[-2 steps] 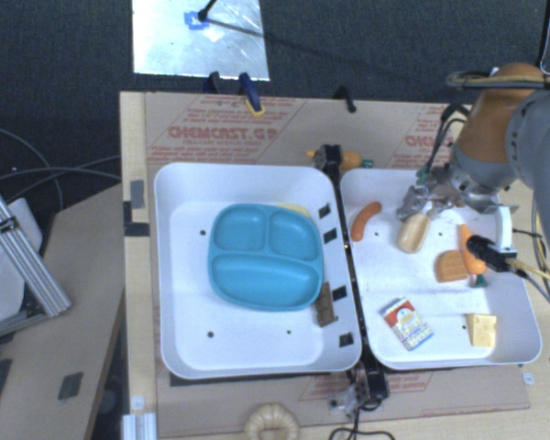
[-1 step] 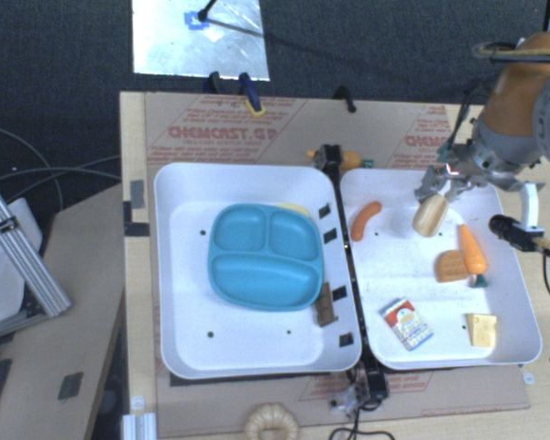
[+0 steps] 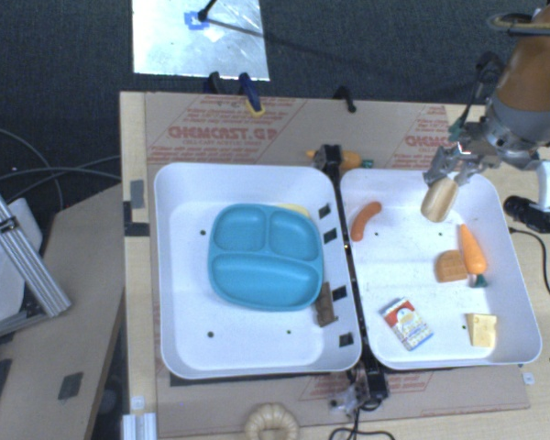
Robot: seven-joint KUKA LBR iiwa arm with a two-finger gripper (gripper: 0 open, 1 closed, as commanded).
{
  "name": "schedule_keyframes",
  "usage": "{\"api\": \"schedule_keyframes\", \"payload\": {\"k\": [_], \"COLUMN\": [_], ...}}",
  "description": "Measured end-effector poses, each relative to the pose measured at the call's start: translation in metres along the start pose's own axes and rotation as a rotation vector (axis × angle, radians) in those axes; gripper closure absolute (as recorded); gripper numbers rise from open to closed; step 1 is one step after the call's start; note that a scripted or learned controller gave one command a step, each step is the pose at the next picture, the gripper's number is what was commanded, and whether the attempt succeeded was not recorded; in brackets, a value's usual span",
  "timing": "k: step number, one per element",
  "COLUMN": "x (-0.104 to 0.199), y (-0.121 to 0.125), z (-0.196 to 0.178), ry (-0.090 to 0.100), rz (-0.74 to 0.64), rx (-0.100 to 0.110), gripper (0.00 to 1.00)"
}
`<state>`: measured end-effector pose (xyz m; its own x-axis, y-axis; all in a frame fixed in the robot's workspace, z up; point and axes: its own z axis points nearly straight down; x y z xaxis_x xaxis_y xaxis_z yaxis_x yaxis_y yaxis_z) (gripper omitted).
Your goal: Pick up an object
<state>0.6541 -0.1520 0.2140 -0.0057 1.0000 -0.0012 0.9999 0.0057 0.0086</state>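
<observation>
Fingers (image 3: 451, 165): closed around the top of a tan bread roll (image 3: 438, 201), which hangs below them.
Gripper (image 3: 455, 167): above the back of the right bin (image 3: 522, 287), with the arm (image 3: 532, 71) entering from the right.
Roll, handling: judged light and rigid if a plastic toy, with a smooth rounded skin that may slip; a hold across its narrow middle looks safest.
Right bin, contents: sausage (image 3: 365, 219), carrot (image 3: 471, 249), toast slice (image 3: 451, 267), small printed box (image 3: 407, 323), cheese wedge (image 3: 481, 329).
Left bin (image 3: 179, 273): blue divided plate (image 3: 264, 256).
</observation>
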Motion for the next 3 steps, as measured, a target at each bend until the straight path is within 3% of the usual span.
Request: {"api": "schedule_keyframes", "payload": {"k": [1,2,3], "x": [0.000,0.044,0.067], "y": [0.001,-0.039,-0.079], "z": [-0.012,-0.006,-0.014], "ry": [0.001,0.003,0.002], "rz": [0.000,-0.002,-0.001], "rx": [0.004,0.010,0.009], "gripper": [1.00,1.00,1.00]}}
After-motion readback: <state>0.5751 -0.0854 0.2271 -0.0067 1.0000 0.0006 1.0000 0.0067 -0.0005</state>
